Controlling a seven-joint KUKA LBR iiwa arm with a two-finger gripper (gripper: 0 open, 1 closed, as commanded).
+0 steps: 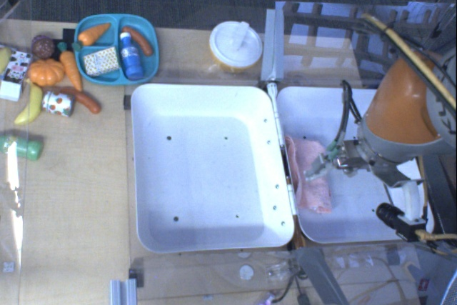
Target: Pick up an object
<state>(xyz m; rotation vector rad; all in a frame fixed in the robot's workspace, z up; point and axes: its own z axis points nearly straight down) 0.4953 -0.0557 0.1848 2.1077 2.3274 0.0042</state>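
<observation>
bright, even overhead light, soft shadows, perhaps slight blur.

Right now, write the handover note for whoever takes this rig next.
Pincer: low in the right bin, over the pink cloth; whether it is open or shut cannot be told.
Pink cloth: lies along the right bin's left wall, still resting on the floor.
Left bin: beside it, untouched.
Done: arm is at the cloth.
Left: confirm a grasp, then lift the cloth.
</observation>
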